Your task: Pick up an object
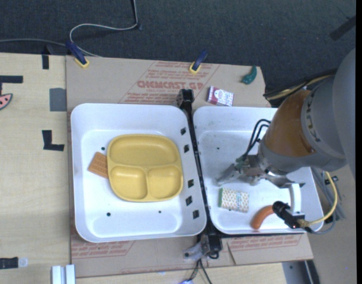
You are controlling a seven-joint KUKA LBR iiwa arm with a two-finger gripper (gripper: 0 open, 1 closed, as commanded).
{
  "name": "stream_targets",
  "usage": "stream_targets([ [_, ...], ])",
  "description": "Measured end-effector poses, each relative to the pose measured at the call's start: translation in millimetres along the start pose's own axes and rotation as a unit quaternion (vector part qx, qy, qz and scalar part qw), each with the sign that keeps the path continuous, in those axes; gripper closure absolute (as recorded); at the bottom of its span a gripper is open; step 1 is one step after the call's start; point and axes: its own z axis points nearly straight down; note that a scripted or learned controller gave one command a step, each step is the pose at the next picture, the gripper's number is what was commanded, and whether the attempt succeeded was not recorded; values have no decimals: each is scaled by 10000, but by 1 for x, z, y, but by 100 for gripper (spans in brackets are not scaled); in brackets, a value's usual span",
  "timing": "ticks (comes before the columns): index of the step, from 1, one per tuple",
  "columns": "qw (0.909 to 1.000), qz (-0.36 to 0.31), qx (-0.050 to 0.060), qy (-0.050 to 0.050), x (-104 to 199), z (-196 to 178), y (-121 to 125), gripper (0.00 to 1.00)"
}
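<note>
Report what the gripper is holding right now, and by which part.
Nothing is held. The gripper hangs open in the right bin, just above the small patterned packet, with no object between its fingers.

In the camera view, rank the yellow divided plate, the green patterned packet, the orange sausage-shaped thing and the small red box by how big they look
Largest to smallest:
1. yellow divided plate, by far
2. green patterned packet
3. orange sausage-shaped object and small red box: they look about alike, so I won't rank them.

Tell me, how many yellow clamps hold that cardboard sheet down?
2, both on the cardboard's far edge: one yellow clamp near its left corner, another yellow clamp nearer the middle. The arm may hide others.
</note>
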Motion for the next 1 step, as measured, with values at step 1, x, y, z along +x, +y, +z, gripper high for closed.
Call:
stream_targets([
  [1, 10000, 3, 0, 3, 17, 0, -38, 0],
])
